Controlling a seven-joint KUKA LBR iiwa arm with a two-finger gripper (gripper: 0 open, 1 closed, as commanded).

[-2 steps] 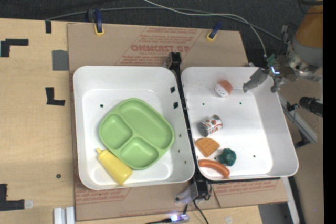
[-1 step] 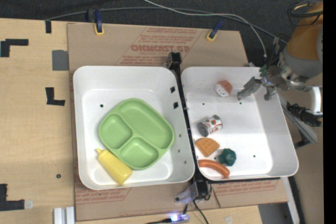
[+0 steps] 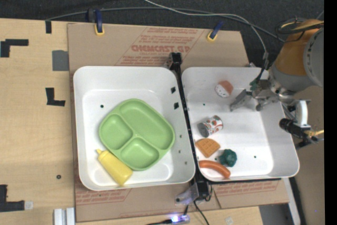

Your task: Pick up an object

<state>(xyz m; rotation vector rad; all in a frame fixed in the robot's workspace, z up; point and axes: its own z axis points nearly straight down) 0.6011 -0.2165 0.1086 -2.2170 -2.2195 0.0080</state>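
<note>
Gripper [image 3: 251,98] over right bin [image 3: 274,166], upper right; jaws spread, nothing between them. Pink object [image 3: 224,88] just left, can [image 3: 211,125] lower left

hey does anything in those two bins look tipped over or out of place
One thing: the small can in the right bin lies on its side rather than upright. The yellow bottle in the left bin also lies flat, beside the green plate. Nothing looks spilled or broken.
</note>
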